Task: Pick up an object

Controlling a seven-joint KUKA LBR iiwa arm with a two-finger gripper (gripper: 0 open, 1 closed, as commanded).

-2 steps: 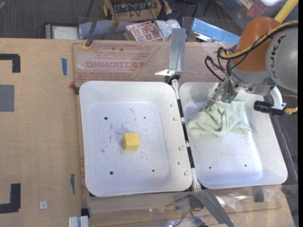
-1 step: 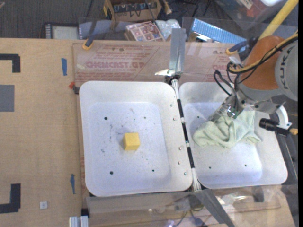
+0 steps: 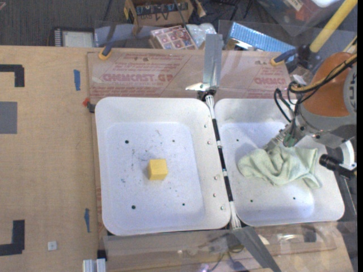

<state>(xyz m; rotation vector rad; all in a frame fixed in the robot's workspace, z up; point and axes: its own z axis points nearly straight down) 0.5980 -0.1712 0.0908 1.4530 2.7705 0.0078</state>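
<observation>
Risk first: slack cloth [image 3: 281, 164] under hand [image 3: 288, 137], right of centre in frame, likely to slide free, or to come up by one thin fold and drop back. Cause, as a judgement: soft, crumpled fabric with no firm edge, and hand low at upper edge of cloth rather than over thickest heap. Possibly also dragged across bin instead of lifted, or bunched against a wall. Hand touching or just above top edge of cloth. Cannot tell whether spread, pressed together or pinching fabric, so no claim of a hold. Grey arm [image 3: 332, 92] with orange band at right edge of frame, black cables looped beside it, close over upper right corner of right bin. Some chance of a snag there too.

Containers: two shallow white bins side by side on table [image 3: 45, 152], centre and lower right of frame, meeting along a middle seam.

Left bin [image 3: 108, 115]: one small yellow cube [image 3: 158, 169] near middle, well apart from every wall and from hand, with faint dark specks on floor around it.

Right bin [image 3: 332, 211]: pale green cloth, lying from middle toward right wall.

Either thing fit for task. Cloth nearest to hand, cube firmer to grip but well off to left.
</observation>
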